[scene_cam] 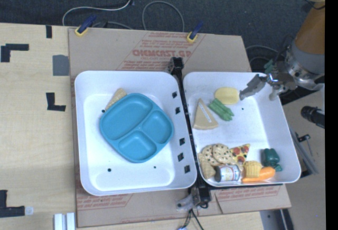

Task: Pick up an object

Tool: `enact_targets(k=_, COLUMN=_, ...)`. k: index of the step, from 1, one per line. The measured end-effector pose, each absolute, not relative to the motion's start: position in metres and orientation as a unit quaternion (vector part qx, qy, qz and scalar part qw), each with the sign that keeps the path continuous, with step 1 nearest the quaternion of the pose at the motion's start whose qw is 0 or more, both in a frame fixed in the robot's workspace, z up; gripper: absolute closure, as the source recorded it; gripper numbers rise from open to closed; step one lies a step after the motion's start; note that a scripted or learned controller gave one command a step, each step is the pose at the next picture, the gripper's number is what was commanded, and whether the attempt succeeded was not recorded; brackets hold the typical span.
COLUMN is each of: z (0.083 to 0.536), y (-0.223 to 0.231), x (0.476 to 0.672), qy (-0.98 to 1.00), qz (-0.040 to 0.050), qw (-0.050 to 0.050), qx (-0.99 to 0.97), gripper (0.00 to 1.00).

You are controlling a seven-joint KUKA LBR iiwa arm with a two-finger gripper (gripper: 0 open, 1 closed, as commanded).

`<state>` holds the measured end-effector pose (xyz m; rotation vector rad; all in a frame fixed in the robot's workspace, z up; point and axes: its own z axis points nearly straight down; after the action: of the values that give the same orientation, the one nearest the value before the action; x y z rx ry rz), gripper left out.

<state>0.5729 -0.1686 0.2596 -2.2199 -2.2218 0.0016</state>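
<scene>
Objects for the pick sit in the right bin [280,128], right-center of the frame: a pale yellow rounded piece [227,94] near the bin's top, a green pod-like item [221,109] just below it and touching or nearly so, a tan wedge [204,117] to the left of that. Along the bin's lower edge is a cluster: cookies [215,155], a pizza slice [241,152], a small bottle lying on its side [228,173], a yellow corn-like piece [252,168], an orange carrot [264,174] and a dark green item [270,157] in the lower right corner. Gripper [266,85] is at the bin's upper right, over the rim area, 2 fingers spread apart, 1 finger [251,88] reaching left toward the yellow piece, close to it but nothing is between the fingers. Arm [311,33] comes in from the frame's right edge. Left bin [87,118] holds a blue 3-compartment tray [137,127] lying at a slant, with a tan piece [116,98] poking out from under its upper left edge. Both bins sit on a cardboard sheet [153,52] clipped at the top, on a light wood bench [31,118].
</scene>
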Motion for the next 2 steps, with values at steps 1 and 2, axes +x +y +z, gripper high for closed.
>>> enact_targets(k=1, z=0.127, y=-0.104, x=0.618, qy=-0.71, qz=0.0023, qw=0.005, qx=-0.705, gripper=0.0)
enact_targets(k=2, z=0.083, y=-0.145, x=0.644, qy=-0.707, qz=0.0002, qw=-0.001, qx=-0.707, gripper=0.0)
